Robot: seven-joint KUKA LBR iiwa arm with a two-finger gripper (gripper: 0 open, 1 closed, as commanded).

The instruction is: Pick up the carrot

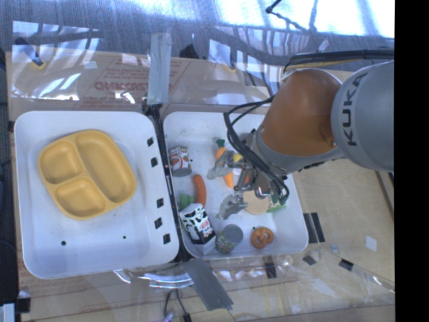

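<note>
My end effector stands open and empty, the carrot lying ungrasped just beyond its fingers; pickup remains outstanding.

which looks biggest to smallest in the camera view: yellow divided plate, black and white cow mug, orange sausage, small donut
1. yellow divided plate, by far
2. cow mug
3. orange sausage and donut: similar in area, the sausage longer and thinner, so no firm order.

Matt yellow plastic tray, smooth white plastic bins, glossy orange band, bare metal pincer.
</note>
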